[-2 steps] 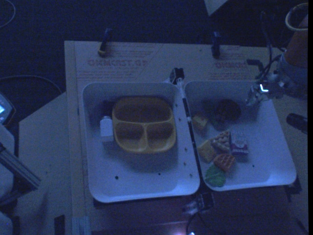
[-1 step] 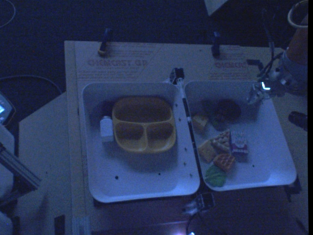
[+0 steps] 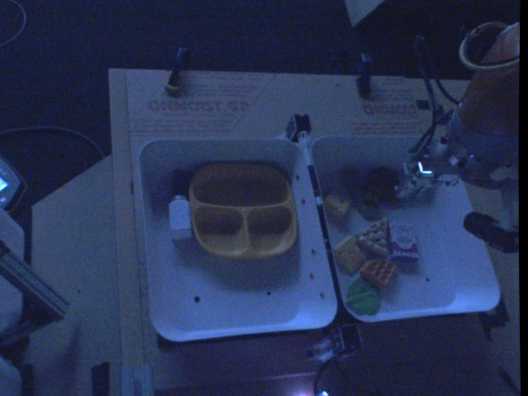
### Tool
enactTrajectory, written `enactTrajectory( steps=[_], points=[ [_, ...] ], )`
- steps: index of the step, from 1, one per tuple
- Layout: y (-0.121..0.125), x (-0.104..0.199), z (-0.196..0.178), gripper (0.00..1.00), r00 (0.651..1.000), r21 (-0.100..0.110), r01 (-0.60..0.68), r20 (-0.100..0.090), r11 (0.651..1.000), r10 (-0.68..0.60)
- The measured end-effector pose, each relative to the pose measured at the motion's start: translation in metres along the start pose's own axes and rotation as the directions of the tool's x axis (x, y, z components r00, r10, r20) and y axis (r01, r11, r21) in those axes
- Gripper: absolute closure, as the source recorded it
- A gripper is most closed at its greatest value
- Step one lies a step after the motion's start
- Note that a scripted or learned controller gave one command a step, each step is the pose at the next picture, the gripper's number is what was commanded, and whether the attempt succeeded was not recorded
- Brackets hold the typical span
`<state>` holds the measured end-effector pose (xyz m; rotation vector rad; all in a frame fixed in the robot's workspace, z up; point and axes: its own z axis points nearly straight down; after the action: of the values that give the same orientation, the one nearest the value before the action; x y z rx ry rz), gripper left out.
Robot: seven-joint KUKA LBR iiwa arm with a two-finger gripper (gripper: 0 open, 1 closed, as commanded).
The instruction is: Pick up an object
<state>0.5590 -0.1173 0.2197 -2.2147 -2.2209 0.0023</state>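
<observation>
Near end of right bin (image 3: 462,291): green piece (image 3: 363,297), waffle (image 3: 378,271), snack items clustered within reach. Yellow divided tray (image 3: 242,209) fills left bin (image 3: 157,221). Farther right, gripper (image 3: 418,177) poised low over dark object (image 3: 375,184); fingers' state unclear.

Place: a robot lab or test cell, dimly lit.
Bench: a board (image 3: 124,221) with printed lettering, held by clamps (image 3: 176,71) along its far edge.
Bins: two shallow white bins, left bin (image 3: 157,246) and right bin (image 3: 462,279), set side by side.
Arm: an industrial arm (image 3: 488,97) with an orange band.
Contents: toy food (image 3: 375,254) and a yellow divided tray (image 3: 242,210).
Surroundings: loose cables (image 3: 433,73) and dark floor.
</observation>
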Motion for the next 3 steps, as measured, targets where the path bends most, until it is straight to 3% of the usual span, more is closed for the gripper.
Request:
enactTrajectory(
  steps=[1, 2, 3],
  points=[
    [-0.022, 0.053, -0.013, 1.0, 1.0, -0.002, 0.003, -0.001, 1.0, -0.003],
    [-0.04, 0.081, -0.014, 1.0, 1.0, -0.001, 0.001, 0.0, 1.0, -0.001],
    [-0.04, 0.068, -0.004, 1.0, 1.0, 0.0, -0.004, 0.002, 1.0, 0.004]
  ],
)
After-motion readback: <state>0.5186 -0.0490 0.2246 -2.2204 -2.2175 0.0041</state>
